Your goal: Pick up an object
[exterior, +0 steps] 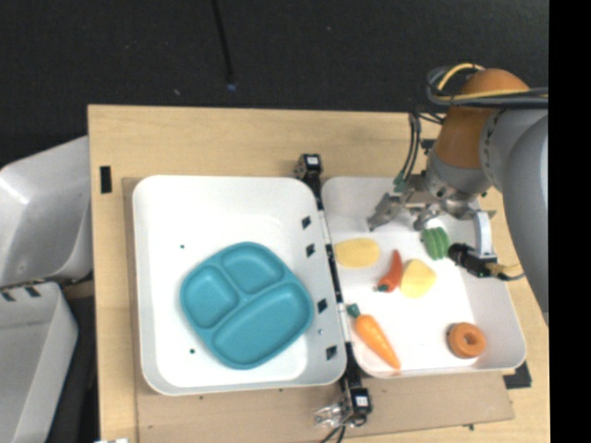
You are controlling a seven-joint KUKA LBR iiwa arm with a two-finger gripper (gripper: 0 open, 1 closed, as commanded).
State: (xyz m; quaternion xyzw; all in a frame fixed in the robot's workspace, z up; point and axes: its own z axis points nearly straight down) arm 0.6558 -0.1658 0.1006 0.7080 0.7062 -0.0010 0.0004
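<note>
- We see the gripper (407, 212) low over the back part of the right bin (503, 340), with the arm (471, 137) coming in from the right.
- Its fingers (380, 218) are spread apart, and nothing sits between them.
- A green toy (435, 243) lies just beside the gripper, on its right and a bit nearer to us.
- A yellow oval (357, 253) lies near the gripper, in front of it and a little to the left.
- A red pepper (393, 272) lies in front of the gripper, a bit farther on, and touches a yellow lump (418, 280).
- A carrot (377, 339) lies well away from the gripper, by the front edge of the bin.
- An orange ring (467, 340) sits well away too, in the front right corner.
- The left bin (162, 206) is far to the gripper's left, and a blue plate (245, 304) with three parts lies in it.
</note>
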